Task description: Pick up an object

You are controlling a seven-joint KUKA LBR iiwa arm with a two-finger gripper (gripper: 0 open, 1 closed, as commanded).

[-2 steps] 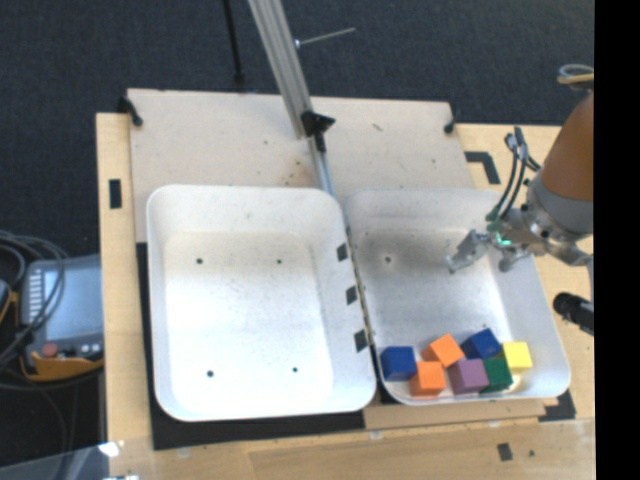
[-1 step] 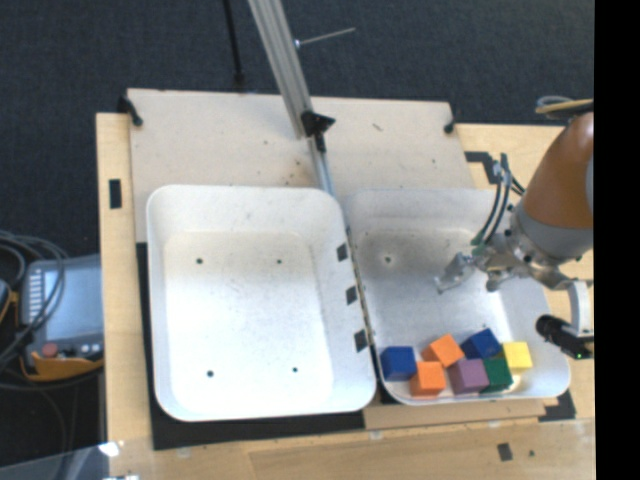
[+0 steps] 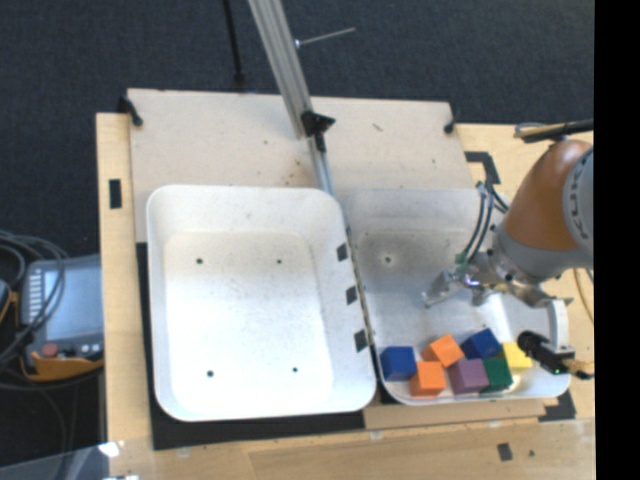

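Observation:
Several small cubes lie bunched along the front edge of the right bin [image 3: 400, 238]: a blue cube [image 3: 398, 361], two orange cubes [image 3: 445, 349] [image 3: 430, 377], a purple cube [image 3: 467, 375], a green cube [image 3: 497, 372], a second blue cube [image 3: 481, 344] and a yellow cube [image 3: 516, 356]. My gripper [image 3: 441, 291] hangs low over the middle of the right bin, just behind the cubes and above the nearer orange one. Nothing shows in its grasp. The grey wrist with its orange band [image 3: 540, 208] reaches in from the right.
The left bin [image 3: 250, 298] sits beside the right one, their rims meeting at a row of black clips [image 3: 352, 293]. A slanted aluminium pole [image 3: 285, 58] rises behind the bins. A pendant and cables [image 3: 50, 318] lie off the bench to the left.

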